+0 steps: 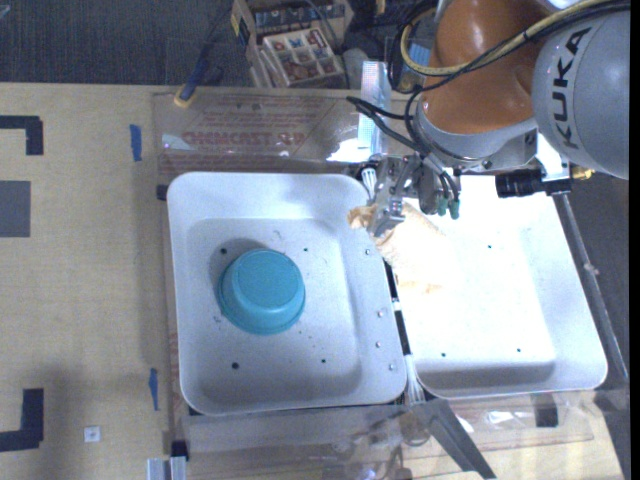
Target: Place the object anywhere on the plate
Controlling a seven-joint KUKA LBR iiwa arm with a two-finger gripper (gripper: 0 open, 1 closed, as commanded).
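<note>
Pale wooden bench (80, 298) bears 2 white bins: left bin (190, 208), right bin (570, 358) touching beside it.

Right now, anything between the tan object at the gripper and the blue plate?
Only the raised rims where the two bins meet. The tan object sits at the gripper over the right bin's left edge; the blue plate lies alone in the left bin, with bare bin floor between rim and plate.
</note>
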